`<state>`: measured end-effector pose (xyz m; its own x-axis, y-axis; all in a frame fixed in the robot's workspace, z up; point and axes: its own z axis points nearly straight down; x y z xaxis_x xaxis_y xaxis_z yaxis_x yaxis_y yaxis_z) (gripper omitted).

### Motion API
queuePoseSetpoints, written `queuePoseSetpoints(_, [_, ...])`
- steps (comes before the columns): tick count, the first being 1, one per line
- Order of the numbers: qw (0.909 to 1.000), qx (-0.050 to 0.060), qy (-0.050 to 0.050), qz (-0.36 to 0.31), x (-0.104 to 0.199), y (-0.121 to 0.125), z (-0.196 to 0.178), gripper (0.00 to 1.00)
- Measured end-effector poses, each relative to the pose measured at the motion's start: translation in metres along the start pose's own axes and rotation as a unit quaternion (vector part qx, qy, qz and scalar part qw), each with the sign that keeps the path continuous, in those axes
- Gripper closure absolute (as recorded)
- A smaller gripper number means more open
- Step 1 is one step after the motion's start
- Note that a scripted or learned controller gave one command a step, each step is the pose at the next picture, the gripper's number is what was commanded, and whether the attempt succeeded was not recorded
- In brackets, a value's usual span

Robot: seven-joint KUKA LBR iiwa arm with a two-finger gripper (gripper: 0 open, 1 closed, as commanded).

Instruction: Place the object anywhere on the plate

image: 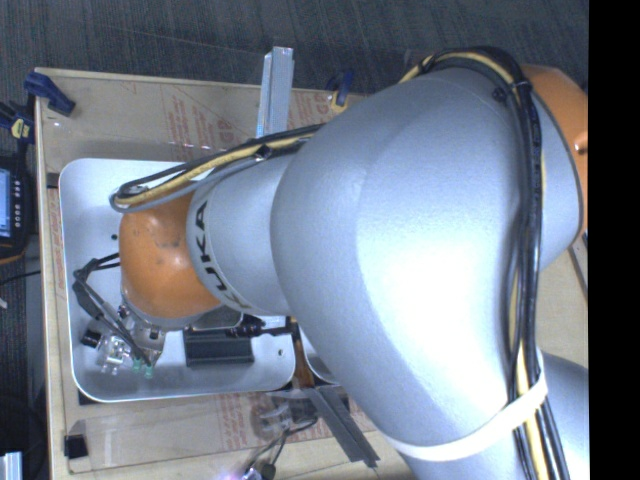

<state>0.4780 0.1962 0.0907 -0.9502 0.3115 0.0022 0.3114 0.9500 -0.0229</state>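
Object and plate: position cannot be told, since one grey arm [400, 268] covers most of both bins. One orange band [160, 263] sits above the wrist, over the left bin [68, 268]. One gripper [125, 353] hangs low by that bin's near left corner; whether it is open or closed cannot be told. One corner of the second bin [312, 370] is visible. Two blue clamps [48, 90], it seems, sit on the far edge of the bench [150, 108].
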Motion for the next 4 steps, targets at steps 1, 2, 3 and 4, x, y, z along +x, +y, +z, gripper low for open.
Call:
queuePoseSetpoints(1, [0.9997,-0.012,-0.003,-0.021,-0.014,-0.051,-0.189,1.0])
queuePoseSetpoints(2, [0.9999,-0.011,0.0,0.011,-0.047,-0.001,0.0,1.0])
queuePoseSetpoints(3, [0.9947,-0.014,-0.001,-0.102,-0.033,-0.051,0.0,1.0])
queuePoseSetpoints(4, [0.9874,-0.013,-0.001,0.158,-0.027,-0.082,0.0,1.0])
